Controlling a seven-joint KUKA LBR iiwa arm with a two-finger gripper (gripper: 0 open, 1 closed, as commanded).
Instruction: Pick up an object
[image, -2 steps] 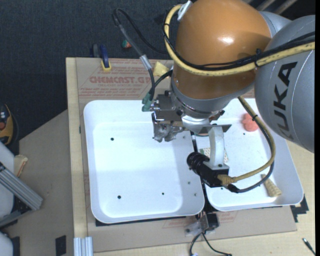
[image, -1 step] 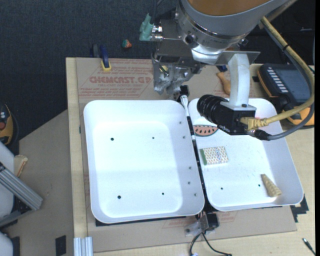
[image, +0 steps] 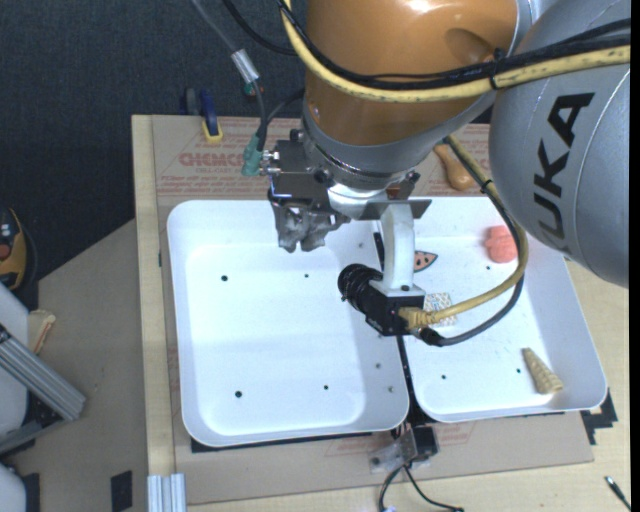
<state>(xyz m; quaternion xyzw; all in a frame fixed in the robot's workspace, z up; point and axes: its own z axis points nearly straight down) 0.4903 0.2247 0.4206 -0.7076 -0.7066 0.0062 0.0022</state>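
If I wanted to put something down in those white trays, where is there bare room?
The left tray is bare across its floor, from its near rim up to the gripper at its far edge. In the right tray, there is room between the pink lump and the cone. It is crowded along the divider, where the cable hangs.

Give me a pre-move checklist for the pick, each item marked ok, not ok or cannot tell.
1. Gripper over a bin: ok, above the left bin near its top edge.
2. Object under the gripper: not ok, bare white floor there.
3. Targets available: ok, pink piece and ridged cone lie in the right bin.
4. Finger state: cannot tell.
5. Yellow cable clear of targets: ok.
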